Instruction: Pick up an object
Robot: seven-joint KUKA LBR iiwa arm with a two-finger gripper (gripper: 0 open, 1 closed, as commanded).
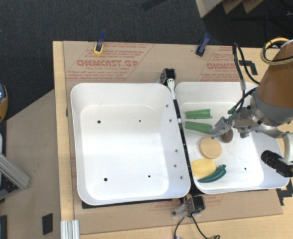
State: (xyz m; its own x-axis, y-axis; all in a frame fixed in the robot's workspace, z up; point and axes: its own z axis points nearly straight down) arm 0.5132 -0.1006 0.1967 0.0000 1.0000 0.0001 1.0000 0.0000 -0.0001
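The right bin holds several small objects. Two green pieces lie side by side near its left wall. In front of them are a tan round disc, a yellow lump and a curved green pepper. A small brown object sits just right of the disc. My gripper hangs low over the bin's middle, right above the brown object and close to the lower green piece. I see nothing clearly held in it.
The left bin stands beside the right one, with a black divider strip between them. Both rest on a cardboard sheet with blue clamps at the back. A black fitting juts over the right bin's front right corner.
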